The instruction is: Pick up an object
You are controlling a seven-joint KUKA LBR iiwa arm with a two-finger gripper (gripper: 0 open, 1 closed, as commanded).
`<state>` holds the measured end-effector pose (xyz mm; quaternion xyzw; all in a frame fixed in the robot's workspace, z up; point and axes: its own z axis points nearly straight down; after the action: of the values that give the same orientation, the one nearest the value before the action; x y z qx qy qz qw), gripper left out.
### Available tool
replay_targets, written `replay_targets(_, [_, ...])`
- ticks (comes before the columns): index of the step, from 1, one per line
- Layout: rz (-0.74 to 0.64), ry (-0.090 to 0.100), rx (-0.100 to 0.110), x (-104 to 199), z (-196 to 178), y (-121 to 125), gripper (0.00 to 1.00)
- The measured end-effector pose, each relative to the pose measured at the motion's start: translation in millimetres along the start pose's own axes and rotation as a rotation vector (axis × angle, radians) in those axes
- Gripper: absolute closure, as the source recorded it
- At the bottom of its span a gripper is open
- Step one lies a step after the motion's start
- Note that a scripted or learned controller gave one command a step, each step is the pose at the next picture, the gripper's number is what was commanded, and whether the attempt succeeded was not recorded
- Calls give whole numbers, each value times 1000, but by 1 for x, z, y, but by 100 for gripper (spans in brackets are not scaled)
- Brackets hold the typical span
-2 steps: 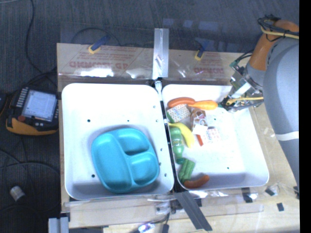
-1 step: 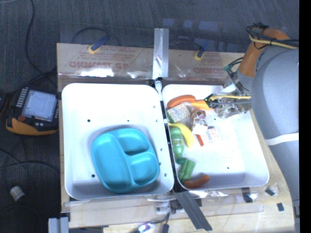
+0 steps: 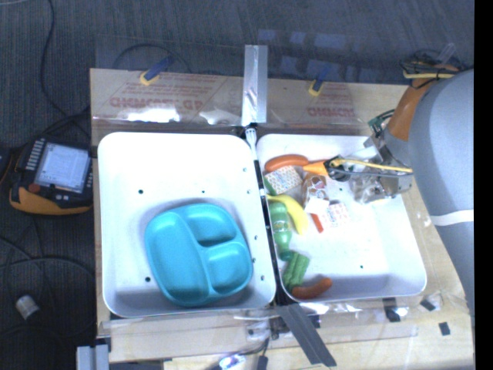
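The end effector [image 3: 350,177] hangs low over the right bin [image 3: 393,260], beside the food pile [image 3: 296,203] at its left wall, likely lining up a pick; its grip I cannot tell.

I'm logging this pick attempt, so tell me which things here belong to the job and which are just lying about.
Job: gripper; right bin with banana, hot dog, green pieces, small packets.

Lying about: blue divided tray in left bin; handheld device on floor.
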<state>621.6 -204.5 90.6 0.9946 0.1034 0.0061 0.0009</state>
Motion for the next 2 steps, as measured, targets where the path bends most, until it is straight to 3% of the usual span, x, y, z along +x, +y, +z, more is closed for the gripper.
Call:
replay_targets(1, [-13, 7, 13, -21, -1, 1, 100])
replay_targets(2, [-14, -3, -3, 48, 1, -30, 100])
